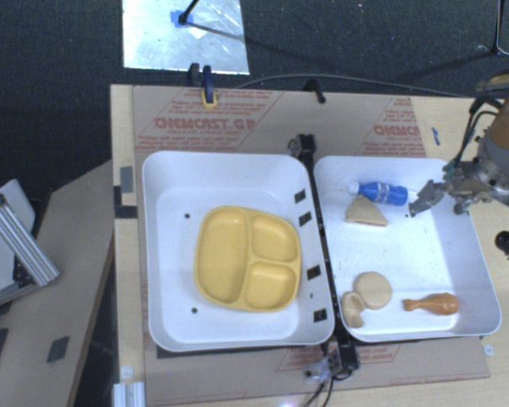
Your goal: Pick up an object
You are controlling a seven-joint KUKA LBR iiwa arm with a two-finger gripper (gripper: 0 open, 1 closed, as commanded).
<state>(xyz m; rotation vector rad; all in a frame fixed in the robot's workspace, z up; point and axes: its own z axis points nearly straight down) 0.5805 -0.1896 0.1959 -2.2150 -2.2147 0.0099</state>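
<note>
The right bin holds a small blue bottle with a white cap near its back wall and a tan wedge just in front of it. A round beige bun, a smaller pale piece and a brown drumstick lie near the front wall. My gripper hangs over the bin's back right part, to the right of the bottle, with its fingers spread open and nothing between them.
The left bin bears a yellow compartment tray. Black clips run along the divider between the bins. A blue and yellow clamp sits at the bench's back edge. A metal frame stands at the left.
</note>
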